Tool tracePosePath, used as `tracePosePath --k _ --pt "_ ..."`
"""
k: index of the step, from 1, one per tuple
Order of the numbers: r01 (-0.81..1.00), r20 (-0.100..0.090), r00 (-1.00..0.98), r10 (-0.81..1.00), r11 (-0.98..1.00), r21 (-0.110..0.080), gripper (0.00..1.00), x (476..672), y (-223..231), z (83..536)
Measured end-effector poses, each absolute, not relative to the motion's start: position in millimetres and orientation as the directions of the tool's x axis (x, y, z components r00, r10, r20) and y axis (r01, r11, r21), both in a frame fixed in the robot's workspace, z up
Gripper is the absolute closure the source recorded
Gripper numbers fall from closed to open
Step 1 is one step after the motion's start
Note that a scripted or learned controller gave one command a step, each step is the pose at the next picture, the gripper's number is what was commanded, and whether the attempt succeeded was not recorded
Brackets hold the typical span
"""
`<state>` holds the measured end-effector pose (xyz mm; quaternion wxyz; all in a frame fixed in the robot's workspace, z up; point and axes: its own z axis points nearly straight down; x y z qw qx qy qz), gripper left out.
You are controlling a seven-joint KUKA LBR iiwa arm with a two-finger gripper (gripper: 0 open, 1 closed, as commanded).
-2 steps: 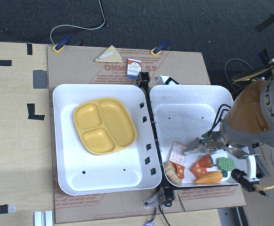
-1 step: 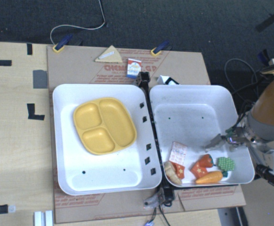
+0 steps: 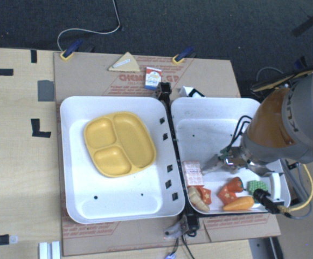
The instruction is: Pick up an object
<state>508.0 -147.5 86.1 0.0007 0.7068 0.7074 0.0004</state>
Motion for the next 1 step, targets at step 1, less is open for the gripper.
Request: tracePosePath --k 1 --pt "1.0 -0.003 0.0 1.0 0.0 0.002 0.0 596.2 -224.3 185.4"
